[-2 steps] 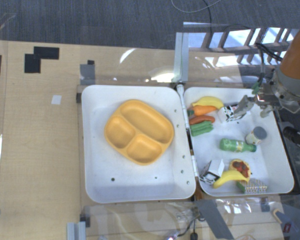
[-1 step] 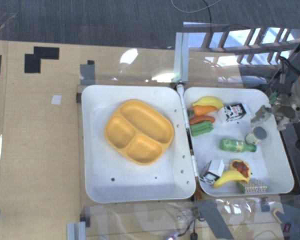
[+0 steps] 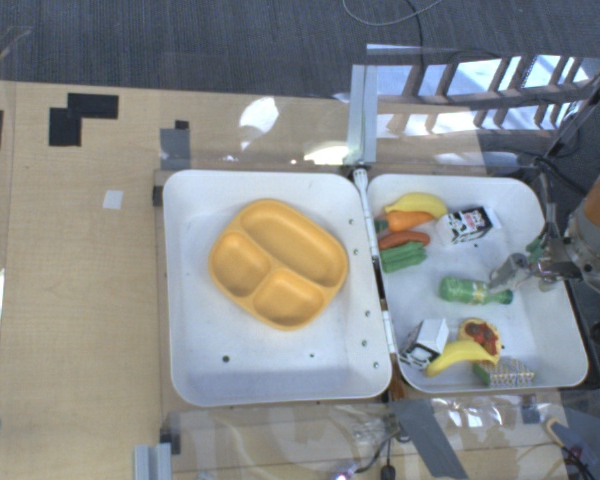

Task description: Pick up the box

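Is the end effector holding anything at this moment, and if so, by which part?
Nothing is seen held. The end effector sits low in the right bin, right beside the green bottle. The box lies apart, untouched.

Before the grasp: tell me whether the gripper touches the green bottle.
Cannot tell. In the camera view the gripper overlaps the green bottle's right end, showing neither contact nor gap plainly.

Small white box [image 3: 469,224], black print, tilted, right bin's far side.
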`<state>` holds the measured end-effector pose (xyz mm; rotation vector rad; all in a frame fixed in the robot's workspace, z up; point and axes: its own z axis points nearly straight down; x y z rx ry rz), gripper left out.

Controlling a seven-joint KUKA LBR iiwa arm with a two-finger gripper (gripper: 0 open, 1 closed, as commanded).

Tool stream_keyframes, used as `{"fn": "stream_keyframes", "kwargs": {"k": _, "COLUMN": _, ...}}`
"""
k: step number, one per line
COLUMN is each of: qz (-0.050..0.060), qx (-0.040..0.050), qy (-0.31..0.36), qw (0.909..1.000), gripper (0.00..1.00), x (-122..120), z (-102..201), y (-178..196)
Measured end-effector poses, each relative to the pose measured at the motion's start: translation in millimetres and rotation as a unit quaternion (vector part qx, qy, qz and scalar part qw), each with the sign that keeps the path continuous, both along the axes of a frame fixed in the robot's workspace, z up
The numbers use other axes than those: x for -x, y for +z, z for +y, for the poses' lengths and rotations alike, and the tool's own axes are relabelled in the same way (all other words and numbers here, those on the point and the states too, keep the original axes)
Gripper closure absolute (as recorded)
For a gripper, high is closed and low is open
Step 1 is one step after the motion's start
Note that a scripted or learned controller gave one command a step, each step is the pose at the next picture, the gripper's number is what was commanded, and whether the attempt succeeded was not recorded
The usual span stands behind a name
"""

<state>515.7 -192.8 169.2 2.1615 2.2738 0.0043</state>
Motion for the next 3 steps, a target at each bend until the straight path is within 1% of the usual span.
{"fn": "stream_keyframes", "kwargs": {"k": 1, "qz": -0.004, "qx": 0.001, "qy": 0.001, "qw": 1.0, "gripper": 1.0, "x": -2, "z": 0, "y": 12}}
{"fn": "stream_keyframes", "kwargs": {"k": 2, "qz": -0.001, "qx": 0.0002, "qy": -0.065, "qw": 0.9979, "gripper": 1.0, "x": -60, "z": 18, "y": 113}}
{"fn": "stream_keyframes", "kwargs": {"k": 3, "qz": -0.002, "qx": 0.0012, "qy": 0.027, "qw": 0.9996, "gripper": 1.0, "x": -68, "z": 21, "y": 231}}
